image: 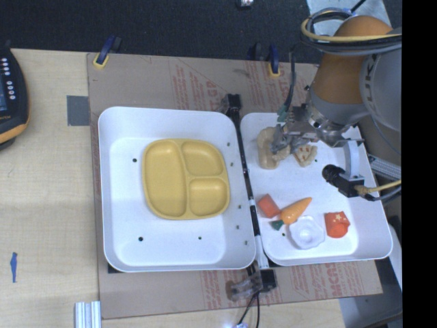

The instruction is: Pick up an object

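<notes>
Left bin (116, 238): shallow white plastic, rounded corners, glossy. A yellow tray (185, 178) lies flat in its middle, three compartments, smooth moulded plastic, nothing in it. It is wide, low and thin-rimmed, which you should judge a poor target for two fingers.

Right bin (369, 241): same make, touching the left one along the centre seam. Along its near side, left to right: a red-orange block (268, 206), a carrot (295, 210) lying tilted with its tip up-right, a white egg-shaped piece (306, 234) just below the carrot, and a red chunk (336, 225) beside that. All look like smooth hard toy food. These four are closely bunched, some touching.

Far side of the right bin: two beige lumps, bread (267, 151) on the left and a second piece (305, 154) on the right, both knobbly and matte. The gripper (287, 139) sits low between them, at the bread's right edge. You cannot tell whether the fingers are apart or together; the metal there is too cluttered to read, and nothing is visibly clamped.

For the pick, the bread seems the nearest candidate. Centre over its bulk rather than its edge, straddle the narrow axis, and descend straight. Watch the second piece close by; a finger could land on it and nudge both.
</notes>
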